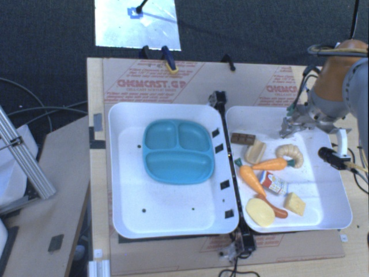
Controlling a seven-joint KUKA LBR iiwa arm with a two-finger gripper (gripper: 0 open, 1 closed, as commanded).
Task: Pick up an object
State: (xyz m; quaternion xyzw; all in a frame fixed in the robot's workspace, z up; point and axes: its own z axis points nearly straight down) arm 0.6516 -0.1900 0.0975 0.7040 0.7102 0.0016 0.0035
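While our gripper (290, 127) hangs over the right white bin's (328, 203) far edge, state unclear, we should descend squarely over the pale croissant-shaped toy (290, 153) just nearer.

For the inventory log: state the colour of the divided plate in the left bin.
Light blue; the divided plate shows clearly in the camera view.

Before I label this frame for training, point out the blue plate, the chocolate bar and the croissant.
blue plate (177, 152): camera view, centre divider.
chocolate bar (243, 138): camera view, middle of its top.
croissant (290, 153): camera view, top of its curve.
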